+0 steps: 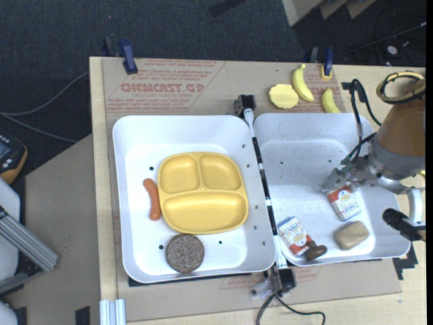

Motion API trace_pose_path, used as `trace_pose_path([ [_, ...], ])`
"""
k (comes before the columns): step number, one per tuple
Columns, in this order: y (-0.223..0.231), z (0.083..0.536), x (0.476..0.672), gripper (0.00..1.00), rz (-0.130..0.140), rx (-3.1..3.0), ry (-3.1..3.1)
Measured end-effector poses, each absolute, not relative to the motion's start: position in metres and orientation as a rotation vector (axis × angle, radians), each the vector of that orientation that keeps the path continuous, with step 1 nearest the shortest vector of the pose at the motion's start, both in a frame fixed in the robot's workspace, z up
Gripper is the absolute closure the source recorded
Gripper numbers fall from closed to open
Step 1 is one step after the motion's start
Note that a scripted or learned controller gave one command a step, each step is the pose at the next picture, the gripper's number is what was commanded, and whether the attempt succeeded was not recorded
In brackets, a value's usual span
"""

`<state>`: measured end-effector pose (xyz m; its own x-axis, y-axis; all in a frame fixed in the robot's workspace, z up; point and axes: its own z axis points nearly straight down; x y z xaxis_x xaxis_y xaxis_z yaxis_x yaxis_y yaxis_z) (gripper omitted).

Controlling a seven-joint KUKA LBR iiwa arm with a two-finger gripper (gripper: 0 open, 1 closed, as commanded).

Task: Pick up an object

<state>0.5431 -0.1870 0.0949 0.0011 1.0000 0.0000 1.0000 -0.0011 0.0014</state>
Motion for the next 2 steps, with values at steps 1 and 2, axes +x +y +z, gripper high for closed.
trace_pose_path([
  [1, -0.1, 0.084, 0.602, 1.0, 0.008, 2.209, 2.23],
  [2, -0.026, 0.192, 0.616, 1.0, 0.017, 2.205, 2.227],
])
